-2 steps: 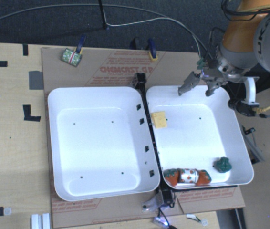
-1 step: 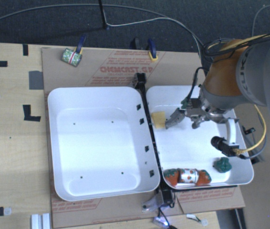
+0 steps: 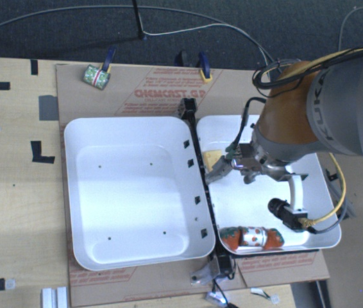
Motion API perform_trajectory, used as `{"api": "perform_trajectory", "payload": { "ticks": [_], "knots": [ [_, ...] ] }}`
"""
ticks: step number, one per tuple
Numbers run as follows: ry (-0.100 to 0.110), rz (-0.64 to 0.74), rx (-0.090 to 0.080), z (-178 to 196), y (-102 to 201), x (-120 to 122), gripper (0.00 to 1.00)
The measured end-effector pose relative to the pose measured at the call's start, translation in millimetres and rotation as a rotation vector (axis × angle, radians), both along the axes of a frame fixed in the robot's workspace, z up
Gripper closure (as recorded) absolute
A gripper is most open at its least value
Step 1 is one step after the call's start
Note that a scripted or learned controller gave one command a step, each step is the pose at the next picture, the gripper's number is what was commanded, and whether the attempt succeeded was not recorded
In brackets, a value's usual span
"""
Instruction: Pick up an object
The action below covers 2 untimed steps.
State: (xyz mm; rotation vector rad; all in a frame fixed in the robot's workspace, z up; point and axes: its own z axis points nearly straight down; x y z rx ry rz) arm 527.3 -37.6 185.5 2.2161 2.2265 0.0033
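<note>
The arm reaches in over the right bin (image 3: 223, 130), its orange-banded wrist low above the floor so that the claw (image 3: 223, 167) can work near the bin's inner wall, hard by the black divider (image 3: 197, 172) between the two bins. Whether the claw is released or clenched I cannot tell; the wrist body and the slant of the view mask its tips.

A pale yellow, flat object (image 3: 212, 157) lies touching or just beside the claw, on the side toward the divider and slightly toward the far rim. It looks like the likelier target, though nothing shows it gripped.

A red and white packet-like object (image 3: 253, 237) lies well apart from the claw, against the near wall of the same bin, below the wrist. The left bin (image 3: 79, 140) sits beyond the divider from the claw. A small green item (image 3: 95, 76) rests on the tabletop (image 3: 15, 191), far off past the left bin's far corner.
</note>
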Motion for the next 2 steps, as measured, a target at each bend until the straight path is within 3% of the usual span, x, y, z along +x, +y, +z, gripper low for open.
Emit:
{"api": "perform_trajectory", "payload": {
  "ticks": [1, 2],
  "knots": [
    [0.003, -0.004, -0.001, -1.1, -2.8, -37.4, 0.00],
    [0.003, -0.004, -0.001, 8.7, -2.7, -37.1, 1.00]
  ]
}}
